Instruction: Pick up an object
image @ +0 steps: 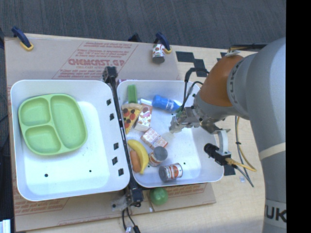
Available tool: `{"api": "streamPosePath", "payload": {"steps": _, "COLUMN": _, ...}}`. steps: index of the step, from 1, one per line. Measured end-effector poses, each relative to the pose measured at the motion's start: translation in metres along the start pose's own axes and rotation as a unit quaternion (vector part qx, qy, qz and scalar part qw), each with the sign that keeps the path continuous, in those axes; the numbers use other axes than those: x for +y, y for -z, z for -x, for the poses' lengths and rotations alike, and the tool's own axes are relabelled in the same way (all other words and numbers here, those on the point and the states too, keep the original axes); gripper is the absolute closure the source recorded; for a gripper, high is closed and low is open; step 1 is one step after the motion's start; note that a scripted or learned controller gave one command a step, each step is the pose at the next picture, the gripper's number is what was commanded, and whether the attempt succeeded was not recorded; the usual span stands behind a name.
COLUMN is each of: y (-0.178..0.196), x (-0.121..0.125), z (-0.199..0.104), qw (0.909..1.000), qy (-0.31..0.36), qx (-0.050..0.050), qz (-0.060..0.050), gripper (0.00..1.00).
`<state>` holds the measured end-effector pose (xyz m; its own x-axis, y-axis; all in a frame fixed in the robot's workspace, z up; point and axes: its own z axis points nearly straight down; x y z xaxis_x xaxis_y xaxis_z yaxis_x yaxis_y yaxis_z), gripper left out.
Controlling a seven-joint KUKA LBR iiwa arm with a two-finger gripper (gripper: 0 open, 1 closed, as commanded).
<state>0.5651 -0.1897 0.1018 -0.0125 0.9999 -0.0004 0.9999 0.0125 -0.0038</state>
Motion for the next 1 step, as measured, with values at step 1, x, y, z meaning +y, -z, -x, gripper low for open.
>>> {"api": "streamPosePath", "payload": {"steps": 1, "y": 0.0997, "x": -0.0097, "z": 0.0024, "qw": 1.0000, "qy": -0.003, "qx": 0.000, "qz": 0.002, "gripper": 1.00}}
